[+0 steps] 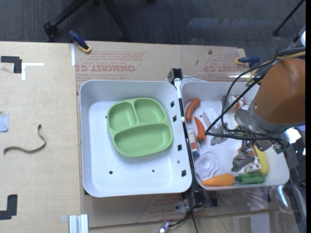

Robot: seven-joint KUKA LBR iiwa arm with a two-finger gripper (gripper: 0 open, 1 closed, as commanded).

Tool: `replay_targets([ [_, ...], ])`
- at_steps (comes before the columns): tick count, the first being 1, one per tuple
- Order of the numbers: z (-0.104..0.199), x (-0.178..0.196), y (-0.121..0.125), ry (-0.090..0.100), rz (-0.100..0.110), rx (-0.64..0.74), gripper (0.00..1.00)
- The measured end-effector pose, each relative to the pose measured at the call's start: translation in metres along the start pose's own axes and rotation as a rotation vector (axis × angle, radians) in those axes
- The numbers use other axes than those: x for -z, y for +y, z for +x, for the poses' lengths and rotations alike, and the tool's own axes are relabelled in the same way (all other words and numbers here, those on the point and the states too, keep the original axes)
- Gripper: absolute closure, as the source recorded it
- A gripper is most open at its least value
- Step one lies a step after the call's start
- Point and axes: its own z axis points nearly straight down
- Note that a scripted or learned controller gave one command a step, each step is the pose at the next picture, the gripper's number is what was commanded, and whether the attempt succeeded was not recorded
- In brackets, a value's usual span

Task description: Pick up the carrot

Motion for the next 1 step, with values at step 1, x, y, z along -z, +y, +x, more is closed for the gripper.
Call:
replay_targets([
  [1,0.0049,0.0493,-0.0939,-0.002,0.002,0.177,0.00],
])
